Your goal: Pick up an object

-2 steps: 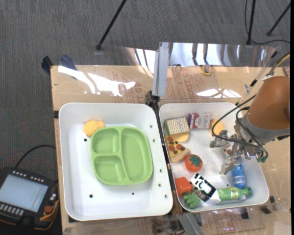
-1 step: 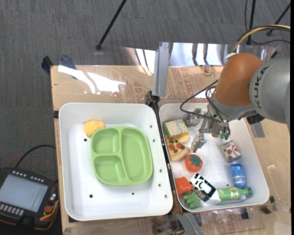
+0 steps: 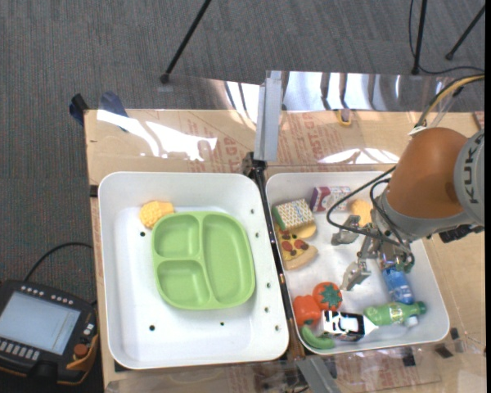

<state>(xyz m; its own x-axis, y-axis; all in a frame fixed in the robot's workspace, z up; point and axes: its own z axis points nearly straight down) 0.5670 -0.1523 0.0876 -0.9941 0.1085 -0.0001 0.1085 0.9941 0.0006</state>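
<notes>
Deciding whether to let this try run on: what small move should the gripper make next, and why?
Probably a short descent. The gripper hangs in the right bin, over bare floor between the pizza slice and the blue bottle, with nothing between its fingers; a nudge toward the bottle first might help.

My arm (image 3: 466,178) is grey with a fat orange band, black cables looping off the wrist, and a bare metal pincer (image 3: 362,264).
</notes>
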